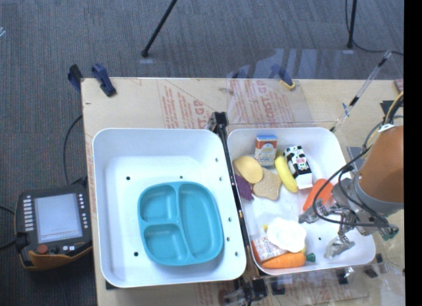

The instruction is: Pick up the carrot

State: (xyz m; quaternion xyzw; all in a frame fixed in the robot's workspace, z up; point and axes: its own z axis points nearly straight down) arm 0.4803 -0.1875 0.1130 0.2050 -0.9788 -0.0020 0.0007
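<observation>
While the arm hangs over the right bin:
Carrot: front edge, beside the fried egg.
Gripper: fingers spread, empty.
Approach: go left and forward, then straddle the carrot's middle.

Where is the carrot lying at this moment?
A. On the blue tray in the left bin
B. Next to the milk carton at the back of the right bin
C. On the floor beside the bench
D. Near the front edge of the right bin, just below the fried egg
D. The carrot lies along the front wall of the right bin, right under the fried egg, while the gripper is off to its right.
</observation>
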